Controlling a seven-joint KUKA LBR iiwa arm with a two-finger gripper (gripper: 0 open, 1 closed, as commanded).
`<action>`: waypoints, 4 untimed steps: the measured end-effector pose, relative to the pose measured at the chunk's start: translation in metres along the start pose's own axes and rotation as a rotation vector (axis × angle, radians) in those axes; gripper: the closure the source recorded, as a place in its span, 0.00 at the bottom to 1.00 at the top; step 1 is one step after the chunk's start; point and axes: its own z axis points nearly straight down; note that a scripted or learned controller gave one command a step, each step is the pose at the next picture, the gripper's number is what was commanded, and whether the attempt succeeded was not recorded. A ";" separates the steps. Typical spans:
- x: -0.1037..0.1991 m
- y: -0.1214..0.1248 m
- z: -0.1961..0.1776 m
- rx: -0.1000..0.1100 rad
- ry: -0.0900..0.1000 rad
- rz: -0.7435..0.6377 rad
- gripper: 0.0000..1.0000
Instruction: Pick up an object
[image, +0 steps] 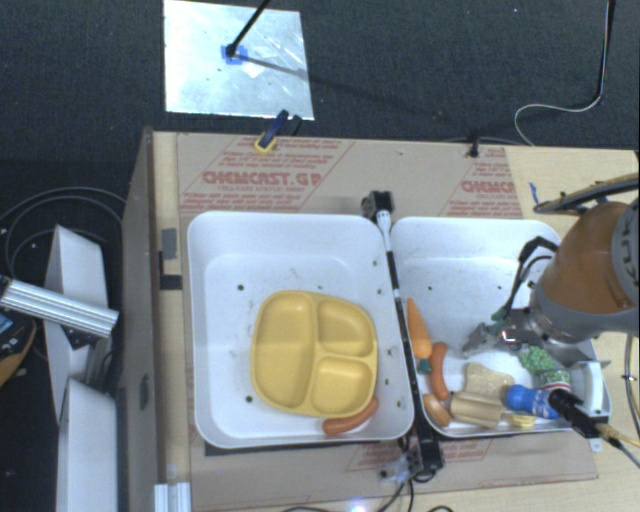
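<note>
Sausage lying just below the yellow tray.
Right of that tray, the end effector is hovering over the right bin; its opening cannot be told.

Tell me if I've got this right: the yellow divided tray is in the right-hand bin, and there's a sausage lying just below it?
Not quite. The camera view shows the yellow divided tray in the left-hand bin, not the right-hand one. The rest holds: a sausage lies just below the tray, at its lower edge.
</note>
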 end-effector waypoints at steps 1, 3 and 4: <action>-0.016 0.122 -0.001 -0.004 0.000 -0.004 0.00; 0.059 0.077 0.000 0.000 0.001 -0.002 0.00; 0.007 0.144 -0.001 -0.004 -0.001 -0.003 0.00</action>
